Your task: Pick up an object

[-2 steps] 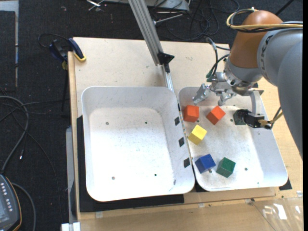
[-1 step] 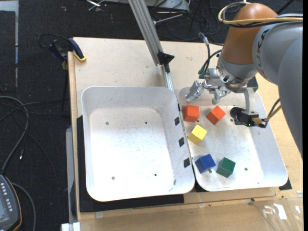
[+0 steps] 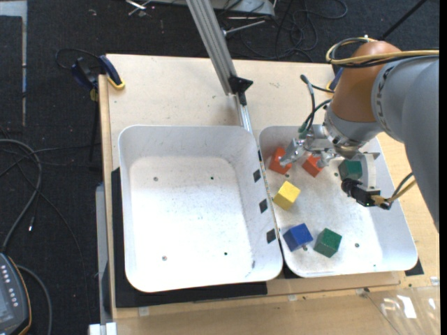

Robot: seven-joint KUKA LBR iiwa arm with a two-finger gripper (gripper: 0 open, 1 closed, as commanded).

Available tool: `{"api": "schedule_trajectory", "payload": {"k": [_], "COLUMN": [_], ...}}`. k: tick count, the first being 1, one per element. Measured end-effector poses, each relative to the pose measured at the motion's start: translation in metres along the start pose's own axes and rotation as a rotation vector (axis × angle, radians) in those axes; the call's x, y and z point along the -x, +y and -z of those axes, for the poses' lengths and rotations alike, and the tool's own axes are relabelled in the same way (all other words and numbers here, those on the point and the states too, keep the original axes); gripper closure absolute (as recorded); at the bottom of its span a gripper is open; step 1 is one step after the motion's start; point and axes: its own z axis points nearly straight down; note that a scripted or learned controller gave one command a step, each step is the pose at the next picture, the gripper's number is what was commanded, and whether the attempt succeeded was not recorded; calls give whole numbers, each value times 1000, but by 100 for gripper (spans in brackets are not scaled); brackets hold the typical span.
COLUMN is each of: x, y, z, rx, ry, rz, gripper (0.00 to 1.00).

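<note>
Wooden bench [image 3: 174,93] on dark floor, cluttered around the edges.

Left white bin [image 3: 140,187] lying on the bench, speckled with small dark marks inside, black tabs along its right wall. Slanted aluminium rail [image 3: 209,33] running down from the top edge to a black bracket [image 3: 239,87] near the bins' junction. Blue and yellow clamp [image 3: 105,72] at the bench's far left corner. Black cables [image 3: 28,166] looping over the floor on the left, more cables [image 3: 307,5] at top.
</note>
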Motion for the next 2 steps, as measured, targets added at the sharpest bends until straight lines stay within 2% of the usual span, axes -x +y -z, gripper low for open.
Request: {"api": "schedule_trajectory", "payload": {"k": [1, 2], "x": [12, -1], "y": [-59, -11], "z": [-35, -34], "rx": [-26, -16], "ry": [5, 4], "rz": [-9, -1], "gripper": [0, 0]}}
